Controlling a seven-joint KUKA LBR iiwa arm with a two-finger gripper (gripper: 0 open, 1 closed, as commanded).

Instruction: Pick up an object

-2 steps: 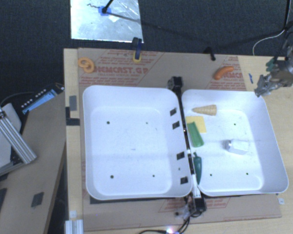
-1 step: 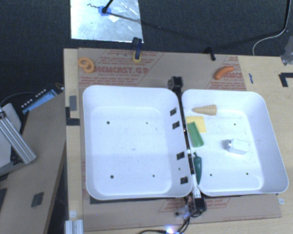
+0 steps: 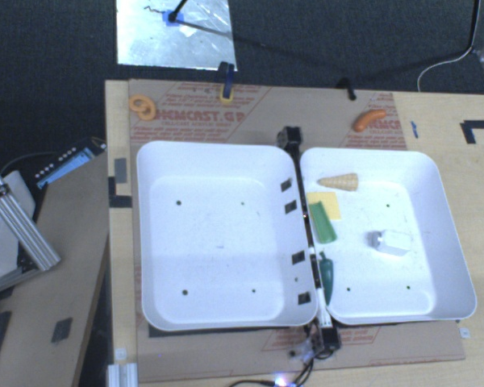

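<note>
Bench [image 3: 250,107] with 2 white bins [image 3: 218,240]

right bin [image 3: 436,297]: cone [image 3: 340,182], yellow block [image 3: 326,206], green piece [image 3: 322,225], white object [image 3: 390,241].

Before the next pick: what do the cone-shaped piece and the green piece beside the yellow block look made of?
The cone-shaped piece looks like matte tan plastic or foam, evenly coloured with no glare. The green piece beside the yellow block looks like smooth moulded plastic, uniformly coloured; its finish is hard to judge at this size. Both appear to be toy food, though hardness cannot be told.
</note>
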